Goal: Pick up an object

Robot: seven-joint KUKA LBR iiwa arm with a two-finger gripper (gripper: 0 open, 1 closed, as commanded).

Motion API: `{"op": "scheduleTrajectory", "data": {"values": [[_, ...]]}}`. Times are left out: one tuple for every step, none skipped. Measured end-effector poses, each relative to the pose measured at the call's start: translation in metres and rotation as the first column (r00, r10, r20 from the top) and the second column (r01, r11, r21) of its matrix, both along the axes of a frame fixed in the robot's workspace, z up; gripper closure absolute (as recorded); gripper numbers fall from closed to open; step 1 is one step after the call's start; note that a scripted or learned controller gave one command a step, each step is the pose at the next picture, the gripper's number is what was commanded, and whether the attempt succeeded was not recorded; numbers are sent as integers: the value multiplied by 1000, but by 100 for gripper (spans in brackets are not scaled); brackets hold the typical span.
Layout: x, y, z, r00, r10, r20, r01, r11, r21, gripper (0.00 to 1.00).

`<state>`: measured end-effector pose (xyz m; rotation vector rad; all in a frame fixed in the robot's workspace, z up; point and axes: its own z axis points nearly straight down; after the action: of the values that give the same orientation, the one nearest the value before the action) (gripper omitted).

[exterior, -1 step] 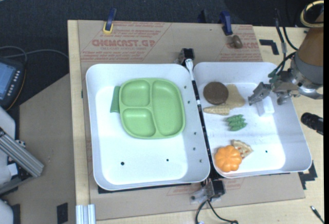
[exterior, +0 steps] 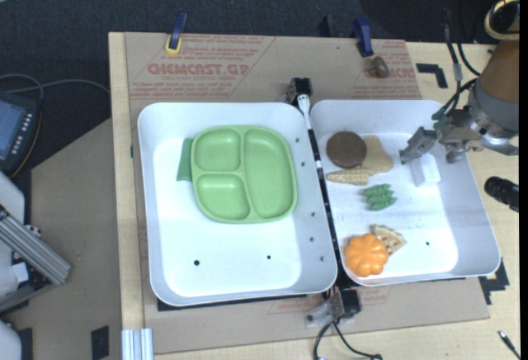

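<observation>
White plastic made up both bins on my screen: the left bin [exterior: 165,210] carried a green divided plate [exterior: 244,172] with a darker green piece [exterior: 183,160] poking out from under its left edge, and the right bin [exterior: 470,226] carried the loose items I could choose from. Near that bin's left wall sat a round brown disc [exterior: 346,149] overlapping a pale tan slab [exterior: 378,155], with a small corn cob [exterior: 348,177] lying just below them. A green bundle [exterior: 379,196], possibly beans though the view was too coarse for me to be sure, lay near the middle, and an orange pumpkin [exterior: 365,255] rested at the front edge, touching a tan wedge [exterior: 388,237] on its right. My arm [exterior: 502,94] came in from the right, and the claw [exterior: 435,150] hung over the upper right part of the right bin with its fingers spread apart and nothing between them, well apart from the pumpkin and nearer the tan slab. Both bins sat side by side on the brown board of the desk [exterior: 247,61].
</observation>
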<state>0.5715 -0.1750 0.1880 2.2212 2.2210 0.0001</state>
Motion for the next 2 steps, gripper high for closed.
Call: {"op": "scheduleTrajectory", "data": {"values": [[0, -6, -61, 1000, 0, -8, 0, 1000, 2, 0], [5, -9, -85, 1000, 0, 17, 1, 1000, -7, 0]]}}
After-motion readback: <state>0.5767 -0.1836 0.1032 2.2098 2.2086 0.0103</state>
